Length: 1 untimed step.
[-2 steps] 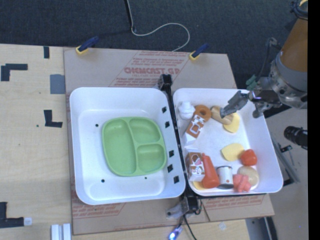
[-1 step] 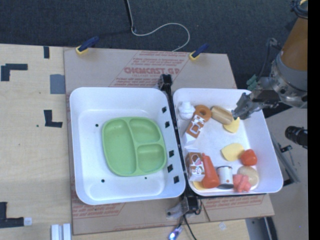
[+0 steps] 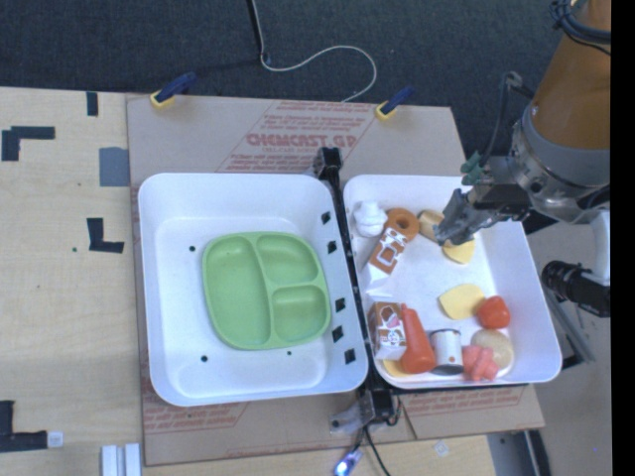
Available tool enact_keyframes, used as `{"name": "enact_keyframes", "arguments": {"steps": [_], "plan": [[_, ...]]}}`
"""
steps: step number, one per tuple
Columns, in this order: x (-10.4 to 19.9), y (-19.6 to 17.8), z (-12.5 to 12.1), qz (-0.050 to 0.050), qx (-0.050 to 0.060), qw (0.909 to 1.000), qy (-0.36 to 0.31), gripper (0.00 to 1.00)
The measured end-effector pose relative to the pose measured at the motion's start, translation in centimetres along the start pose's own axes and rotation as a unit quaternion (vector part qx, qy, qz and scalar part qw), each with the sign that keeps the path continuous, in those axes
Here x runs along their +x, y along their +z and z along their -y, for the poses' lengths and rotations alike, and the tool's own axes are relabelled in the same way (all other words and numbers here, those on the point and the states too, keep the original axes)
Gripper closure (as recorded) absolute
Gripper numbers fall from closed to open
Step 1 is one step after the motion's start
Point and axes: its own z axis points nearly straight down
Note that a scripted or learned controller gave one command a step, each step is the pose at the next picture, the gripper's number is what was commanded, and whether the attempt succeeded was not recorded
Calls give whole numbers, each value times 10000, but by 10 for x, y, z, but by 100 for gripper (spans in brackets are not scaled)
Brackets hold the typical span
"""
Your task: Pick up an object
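The right bin (image 3: 526, 266) holds several toy foods. Along its left side are a white bottle (image 3: 369, 216), a brown donut (image 3: 402, 220) and an orange box (image 3: 387, 253). A yellow wedge (image 3: 461, 300) and a red tomato (image 3: 493, 312) lie mid-right. Along the front lie a small carton (image 3: 390, 329), an orange carrot (image 3: 418, 348), a can (image 3: 446, 346) and a pale round piece (image 3: 494, 344). My gripper (image 3: 456, 226) hangs low over the bin's back part, just above a small yellow piece (image 3: 458, 254). Nothing shows held in it.
The left bin (image 3: 169, 266) holds a green divided plate (image 3: 266, 288). A black divider (image 3: 342, 266) runs between the bins. The arm's orange band and grey wrist (image 3: 571, 117) lean in from the right. Yellow and blue clamps (image 3: 174, 88) pin the cardboard at the back.
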Motion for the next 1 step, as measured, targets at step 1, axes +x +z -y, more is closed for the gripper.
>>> {"name": "enact_keyframes", "arguments": {"steps": [1], "plan": [[75, -62, 0, 0, -22, 10000, -11, 100]]}}
